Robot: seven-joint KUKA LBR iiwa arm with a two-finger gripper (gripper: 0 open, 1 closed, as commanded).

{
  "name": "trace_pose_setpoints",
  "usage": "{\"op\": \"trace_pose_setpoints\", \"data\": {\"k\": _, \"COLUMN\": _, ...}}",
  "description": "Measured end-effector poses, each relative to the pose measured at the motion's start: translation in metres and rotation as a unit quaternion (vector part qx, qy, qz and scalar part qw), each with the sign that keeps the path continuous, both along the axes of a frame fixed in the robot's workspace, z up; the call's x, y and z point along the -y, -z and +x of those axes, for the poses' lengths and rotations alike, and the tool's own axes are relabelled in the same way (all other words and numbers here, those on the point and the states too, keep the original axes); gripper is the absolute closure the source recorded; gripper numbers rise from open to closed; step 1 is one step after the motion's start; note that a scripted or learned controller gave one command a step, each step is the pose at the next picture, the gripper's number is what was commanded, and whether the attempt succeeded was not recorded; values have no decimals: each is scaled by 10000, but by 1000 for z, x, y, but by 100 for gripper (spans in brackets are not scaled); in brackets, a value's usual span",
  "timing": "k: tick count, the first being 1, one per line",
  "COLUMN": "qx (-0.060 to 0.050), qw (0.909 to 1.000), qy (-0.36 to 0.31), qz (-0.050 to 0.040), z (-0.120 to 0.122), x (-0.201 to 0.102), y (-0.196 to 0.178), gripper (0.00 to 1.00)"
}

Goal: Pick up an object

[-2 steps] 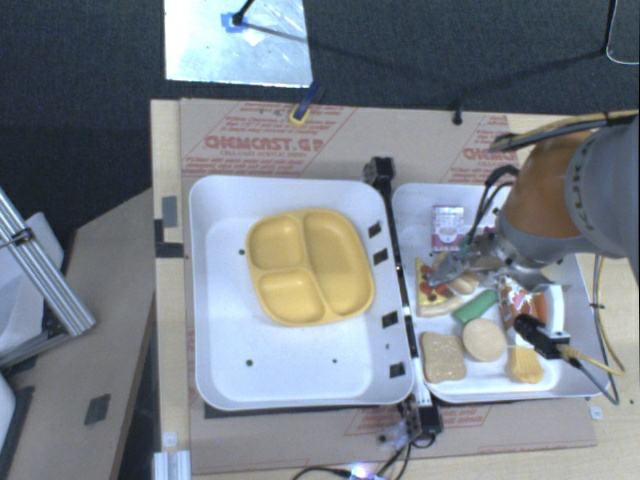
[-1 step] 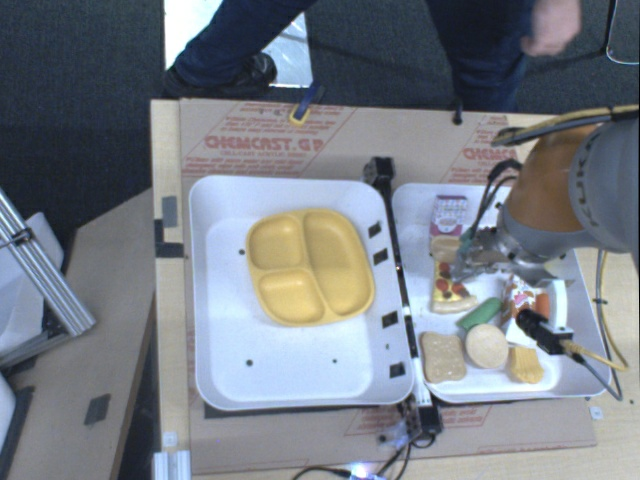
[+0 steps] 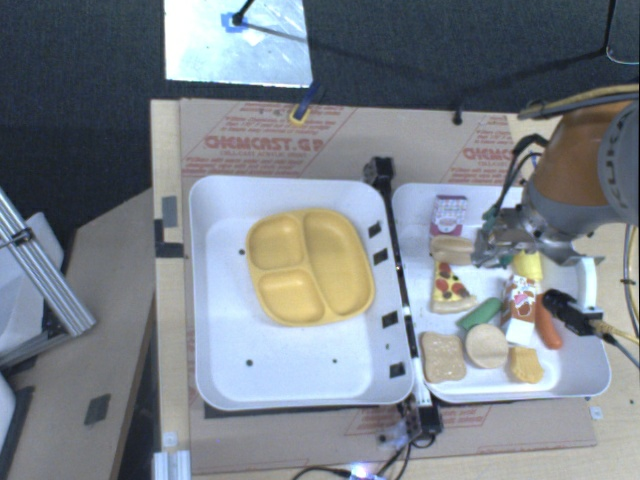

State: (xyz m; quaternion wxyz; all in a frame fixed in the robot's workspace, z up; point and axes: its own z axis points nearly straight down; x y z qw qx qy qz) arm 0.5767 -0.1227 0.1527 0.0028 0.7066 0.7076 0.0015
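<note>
Grey end effector (image 3: 492,246) hung low over the right bin (image 3: 598,368), above the toy food; I couldn't tell its state. I judged this the reach step: next I'd need a descent onto one piece. Nearest were the pizza slice (image 3: 451,288), a bun-like piece (image 3: 452,247) and the yellow bottle (image 3: 527,264). Left bin (image 3: 215,298) held a yellow divided plate (image 3: 305,266).

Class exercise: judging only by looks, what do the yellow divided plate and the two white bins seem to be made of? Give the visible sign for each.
Yellow three-compartment plate: probably moulded plastic, matt to satin; uniform colour, soft rounded ridges, no sharp glare.
White shallow bins, left and right: likely formed plastic, smooth and slightly glossy; rounded corners and thin raised rims. Coated metal cannot be ruled out.
</note>
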Motion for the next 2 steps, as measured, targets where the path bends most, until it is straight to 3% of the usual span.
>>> {"op": "trace_pose_setpoints", "data": {"k": 2, "qx": -10, "qw": 10000, "qy": -12, "qz": 6, "z": -4, "x": 0, "y": -73, "gripper": 100}}
